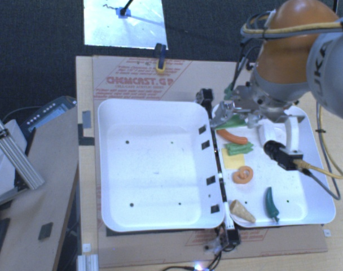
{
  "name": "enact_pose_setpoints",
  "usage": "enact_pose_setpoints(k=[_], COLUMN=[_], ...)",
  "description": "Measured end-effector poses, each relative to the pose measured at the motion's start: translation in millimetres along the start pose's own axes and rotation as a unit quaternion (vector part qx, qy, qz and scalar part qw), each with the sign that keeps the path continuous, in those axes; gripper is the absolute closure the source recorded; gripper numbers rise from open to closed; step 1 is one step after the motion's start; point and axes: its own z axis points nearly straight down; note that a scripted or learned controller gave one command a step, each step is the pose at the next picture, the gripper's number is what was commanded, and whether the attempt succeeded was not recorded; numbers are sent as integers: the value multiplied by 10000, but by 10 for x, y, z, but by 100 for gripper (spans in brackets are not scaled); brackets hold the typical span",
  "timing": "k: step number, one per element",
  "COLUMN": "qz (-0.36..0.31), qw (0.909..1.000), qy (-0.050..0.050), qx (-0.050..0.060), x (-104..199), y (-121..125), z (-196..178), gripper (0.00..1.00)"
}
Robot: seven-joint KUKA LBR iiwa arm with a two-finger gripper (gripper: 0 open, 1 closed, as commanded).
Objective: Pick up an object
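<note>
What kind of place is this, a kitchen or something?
Probably a robotics lab, not a kitchen: a robot arm reaches over two white bins, and the food, like the carrot, looks like toys.

Orange carrot, green piece, yellow slab, orange ring, cone, perhaps a green pepper

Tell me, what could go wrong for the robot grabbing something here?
The orange chili, green piece and yellow slice lie packed together, so the tool might bump or pinch two at once. They also lie near the right bin's inner wall, which could block it.
</note>
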Motion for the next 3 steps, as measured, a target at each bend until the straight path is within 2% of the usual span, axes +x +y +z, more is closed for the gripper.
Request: enact_pose_setpoints(k=[1, 2, 3], qz=[33, 1, -33], qw=[10000, 10000, 10000], qy=[-17, 8, 9], qx=[18, 97, 51], x=[-912, -797, -328], y=[71, -457, -737], z=[-23, 950, 1207], gripper=[100, 100, 100])
